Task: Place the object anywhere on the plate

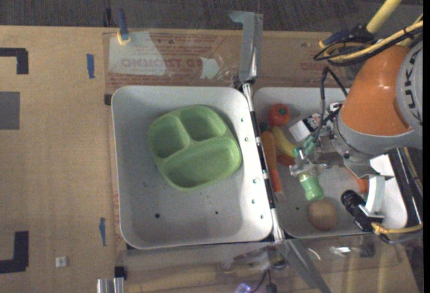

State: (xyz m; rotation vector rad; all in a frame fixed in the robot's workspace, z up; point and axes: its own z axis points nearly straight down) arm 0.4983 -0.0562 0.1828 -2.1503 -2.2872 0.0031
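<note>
Bench [54,150]: brown board top, blue tape tabs and black corner marks near its left edge. Faint reversed lettering on a clear sheet above the left bin, not readable.

Arm [386,97]: grey with orange band, reaching in from the right over the right bin; letters "UK" show on its casing at the frame's right edge.

Left bin [195,214]: shallow, white, wide bare floor below and left of the plate.

Right bin [396,214]: crowded on its left half.

Plate [195,145]: green, three compartments, upper middle of the left bin, near its right wall.

Gripper [310,162]: low over the right bin; whether the pincer is apart or together, cannot tell.

Carrot [270,158]: along the bin's left wall.

Green bottle [312,187]: just below the gripper.

Potato [323,214]: near the bottom rim.

Tomato [279,114]: near the top rim.
</note>
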